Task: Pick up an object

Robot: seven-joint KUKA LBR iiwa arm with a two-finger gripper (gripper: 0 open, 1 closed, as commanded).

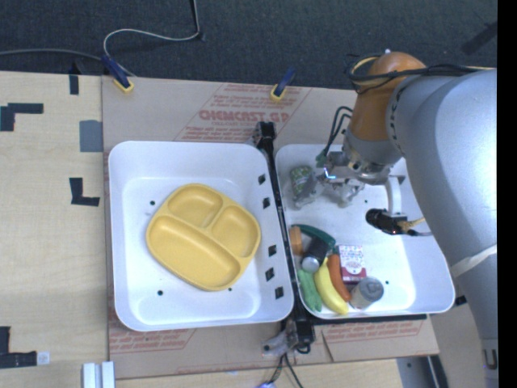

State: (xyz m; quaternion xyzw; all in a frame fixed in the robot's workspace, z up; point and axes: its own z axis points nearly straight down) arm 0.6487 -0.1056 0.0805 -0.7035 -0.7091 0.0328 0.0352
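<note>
The grey arm (452, 152) reaches in from the right, its orange band (376, 111) above the far edge of the right bin (404, 265). The tool (341, 191) hangs low over the far part of that bin, pointing down at the white floor. Whether it is wide or narrow cannot be told from this angle, and nothing can be seen held in it.

Just to the left of the tool, near the wall between the bins, lies a crumpled clear wrapper (301, 183) with a greenish tint. It is the nearest thing to the tool, and I cannot tell if the two touch.

The other things crowd the near left corner of the right bin. A banana (331, 289) lies beside a green cucumber (308, 285), with a carrot (335, 267) along its other side. A small red and white box (352, 263) sits just right of the carrot, and a grey can (367, 291) lies just beyond the banana's near end. A dark green curved piece (319, 235) lies at the far end of the heap.

The left bin (133, 241) holds a yellow divided plate (203, 235), lying flat near its middle. Both bins rest on a cardboard sheet (226, 115) on the bench (48, 241).
</note>
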